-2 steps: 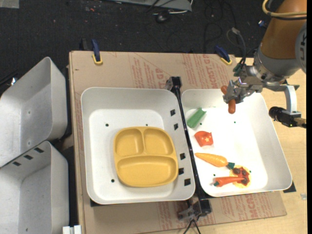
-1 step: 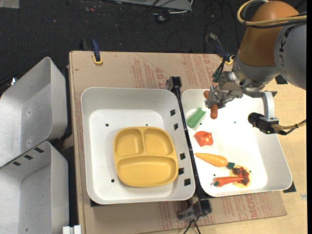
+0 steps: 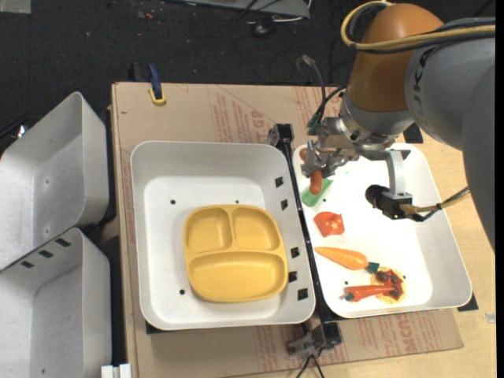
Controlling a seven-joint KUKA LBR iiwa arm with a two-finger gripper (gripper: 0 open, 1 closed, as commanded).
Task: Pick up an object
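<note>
The gripper (image 3: 318,166) hangs low over the upper left corner of the right bin (image 3: 442,211). From here I cannot tell whether it is open or closed, or whether it has hold of anything. Directly under it sits a small orange-red stub (image 3: 316,183), smooth and rounded, with a flat green scrap (image 3: 312,198) touching its lower end. I can't say whether the stub is gripped or just lying on the bin floor. I judge the pick not yet proven, since nothing is plainly lifted clear.

Further down the frame lie a glossy red wedge (image 3: 330,224), a tapered toy carrot (image 3: 342,257) and a thin red pepper (image 3: 364,292), all looking like hard plastic. The left bin (image 3: 146,211), of the same matte white shell, holds a yellow plate (image 3: 235,252) with three compartments and rounded corners. Both bins rest on the brown board desk (image 3: 213,109).
</note>
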